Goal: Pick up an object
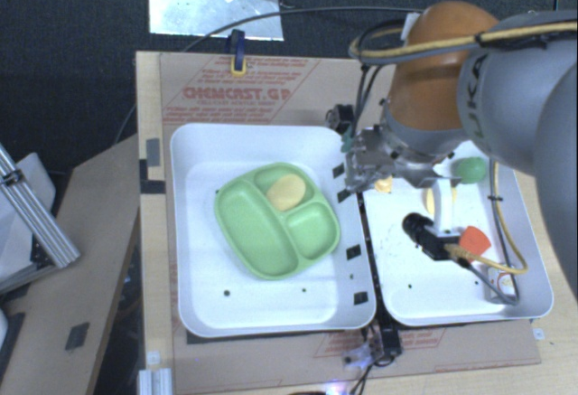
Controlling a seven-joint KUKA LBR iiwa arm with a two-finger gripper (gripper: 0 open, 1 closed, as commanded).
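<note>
**Item: gripper at the shared bin wall, nearest object to its left in the view**

- Gripper (359,165) – hangs over the strip where the two bins meet, toward the far end of that strip. The wrist and the orange band of the arm (442,68) cover it from above, so I cannot tell whether it is spread or closed. Nothing can be seen held in it.
- Left bin (194,230) – holds a green divided plate (262,239), set at a slant.
- Yellow piece (287,192) – a rounded lump in the far small compartment of the plate, apart from the plate's long compartment. It lies to the view's left of the gripper and slightly nearer the camera. It is a little longer than wide, its length running roughly across the view.
- Right bin (533,294) – holds a green ball (470,170) tucked under the arm at the far side, and an orange piece (476,239) nearer the camera.

Judgement: all three objects lie apart from the gripper, and none is directly beneath it. The yellow piece looks the most open to reach, by a short sideways shift over the wall into the left bin and then a descent. The plate's raised dividers sit close around the piece and could foul a wide approach. The ball is round, partly shadowed by the arm, and likely to roll.
</note>
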